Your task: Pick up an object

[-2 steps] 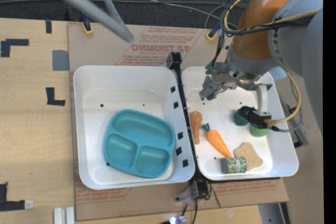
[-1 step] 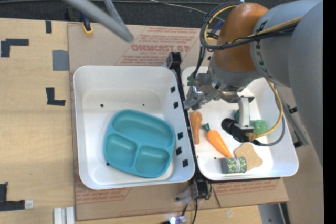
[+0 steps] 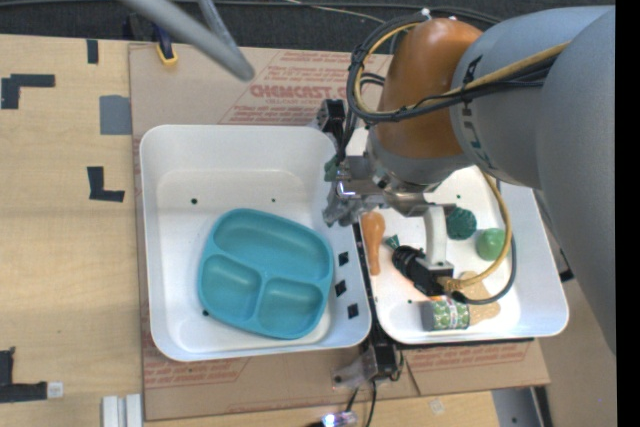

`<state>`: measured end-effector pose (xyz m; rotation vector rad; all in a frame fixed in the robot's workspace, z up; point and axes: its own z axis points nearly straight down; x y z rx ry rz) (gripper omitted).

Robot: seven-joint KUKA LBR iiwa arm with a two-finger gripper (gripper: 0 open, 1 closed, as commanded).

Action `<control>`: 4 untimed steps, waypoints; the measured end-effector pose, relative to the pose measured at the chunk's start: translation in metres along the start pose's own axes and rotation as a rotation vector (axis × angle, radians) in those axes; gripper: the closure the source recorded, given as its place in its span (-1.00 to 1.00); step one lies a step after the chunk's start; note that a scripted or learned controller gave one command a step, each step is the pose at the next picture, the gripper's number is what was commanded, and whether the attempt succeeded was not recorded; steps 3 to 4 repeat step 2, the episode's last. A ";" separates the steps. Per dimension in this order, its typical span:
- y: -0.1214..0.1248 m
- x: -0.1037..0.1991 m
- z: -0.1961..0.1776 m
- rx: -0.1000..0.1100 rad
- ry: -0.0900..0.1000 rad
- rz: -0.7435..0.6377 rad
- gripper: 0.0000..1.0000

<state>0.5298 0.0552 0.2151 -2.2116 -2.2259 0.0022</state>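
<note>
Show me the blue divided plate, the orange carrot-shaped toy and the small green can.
blue divided plate (image 3: 265,272): camera view, central ridge.
orange carrot-shaped toy (image 3: 372,240): camera view, mid-body.
small green can (image 3: 446,316): camera view, its side.

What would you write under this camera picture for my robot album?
Robot arm reaching over the right bin of small toys, beside a blue divided plate in the left bin.

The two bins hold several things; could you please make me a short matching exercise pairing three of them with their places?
Things:
1. divided teal plate
2. orange carrot-shaped piece
3. small green can

Places:
A. right bin, near its front edge
B. left bin
C. right bin, beside its left wall

Pairs: 1-B, 2-C, 3-A
</note>
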 end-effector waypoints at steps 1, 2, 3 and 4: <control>-0.025 0.048 -0.015 -0.001 0.000 -0.001 1.00; -0.024 0.045 -0.014 0.000 -0.002 0.003 -1.00; -0.024 0.045 -0.014 0.000 -0.002 0.003 -1.00; -0.024 0.045 -0.014 0.000 -0.002 0.003 -1.00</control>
